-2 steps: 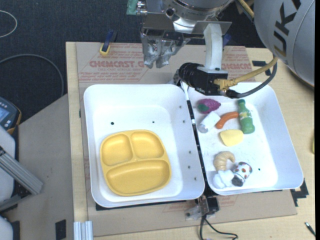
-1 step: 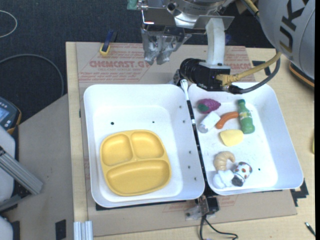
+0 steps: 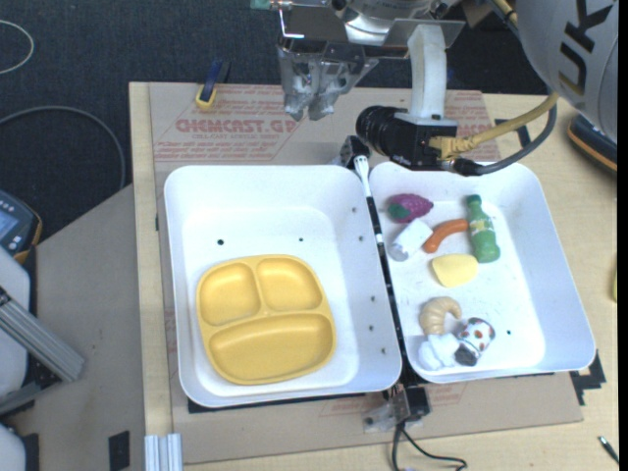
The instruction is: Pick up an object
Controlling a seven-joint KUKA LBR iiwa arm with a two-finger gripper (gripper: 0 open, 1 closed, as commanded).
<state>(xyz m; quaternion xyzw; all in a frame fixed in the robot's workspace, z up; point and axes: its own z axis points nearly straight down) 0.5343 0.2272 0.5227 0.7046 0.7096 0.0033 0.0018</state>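
Note:
My gripper (image 3: 316,96) hangs high above the back edge of the left bin (image 3: 186,224), its fingers close together with nothing between them. The right bin (image 3: 549,263) holds a purple fruit (image 3: 409,207), a white piece (image 3: 411,235), an orange carrot-like stick (image 3: 446,234), a green bottle (image 3: 481,230), a pale yellow piece (image 3: 455,269), a tan croissant (image 3: 439,313) and a white-and-black toy (image 3: 461,343). All of these lie well in front of and to the right of the gripper.
A yellow divided plate (image 3: 263,317) rests in the left bin's front part. Behind the bins lies a cardboard sheet (image 3: 235,126) with a small blue-and-yellow thing (image 3: 209,84) near its back left corner. A metal frame (image 3: 39,337) stands at far left.

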